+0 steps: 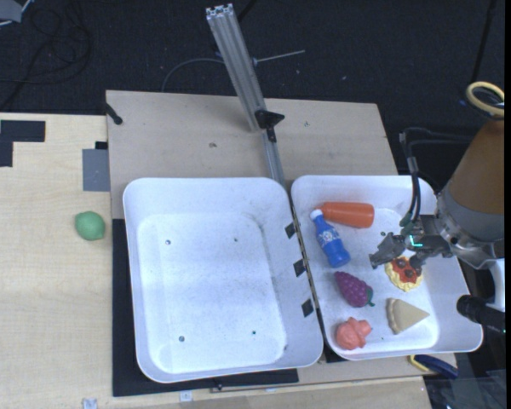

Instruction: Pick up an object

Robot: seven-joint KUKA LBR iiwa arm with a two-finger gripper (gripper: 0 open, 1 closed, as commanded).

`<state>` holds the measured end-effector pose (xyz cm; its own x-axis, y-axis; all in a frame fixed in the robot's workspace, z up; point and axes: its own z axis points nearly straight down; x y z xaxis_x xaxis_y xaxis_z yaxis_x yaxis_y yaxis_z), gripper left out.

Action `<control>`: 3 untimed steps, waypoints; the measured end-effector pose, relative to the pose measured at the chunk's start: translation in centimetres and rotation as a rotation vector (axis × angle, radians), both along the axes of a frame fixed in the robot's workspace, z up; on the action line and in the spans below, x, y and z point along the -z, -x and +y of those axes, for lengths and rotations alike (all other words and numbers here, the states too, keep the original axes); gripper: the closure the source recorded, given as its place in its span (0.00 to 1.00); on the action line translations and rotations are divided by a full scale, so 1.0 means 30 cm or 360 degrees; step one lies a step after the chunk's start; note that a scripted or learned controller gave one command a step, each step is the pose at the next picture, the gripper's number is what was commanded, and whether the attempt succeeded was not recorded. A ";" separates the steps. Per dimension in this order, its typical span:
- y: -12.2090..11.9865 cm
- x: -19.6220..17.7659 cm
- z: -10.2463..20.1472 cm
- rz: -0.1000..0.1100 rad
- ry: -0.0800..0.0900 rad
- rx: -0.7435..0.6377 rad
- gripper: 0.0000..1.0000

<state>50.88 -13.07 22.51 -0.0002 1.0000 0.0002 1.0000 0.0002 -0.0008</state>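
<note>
The right bin (pixel 370 191) holds an orange carrot-like toy (pixel 348 215), a blue bottle (pixel 330 239), a bunch of purple grapes (pixel 354 289), a pink-red toy (pixel 352 334), a tan wedge (pixel 405 314) and a small red-and-yellow toy (pixel 404 274). My gripper (pixel 399 255) hangs low over the bin's right side, just above the red-and-yellow toy, its dark fingers spread to either side. Nothing is visibly between them.
The left bin (pixel 206 278) sits beside the right one, joined by black clips. A green ball (pixel 90 226) lies on the bench far left. A slanted metal rail (pixel 243 71) rises behind the bins.
</note>
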 end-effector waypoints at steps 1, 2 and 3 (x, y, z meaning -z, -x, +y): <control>0.000 0.000 0.000 0.0000 0.0000 0.0000 0.00; -0.009 0.194 0.029 0.0008 -0.0001 -0.0002 0.00; 0.027 0.371 0.041 0.0008 -0.0001 0.0000 0.00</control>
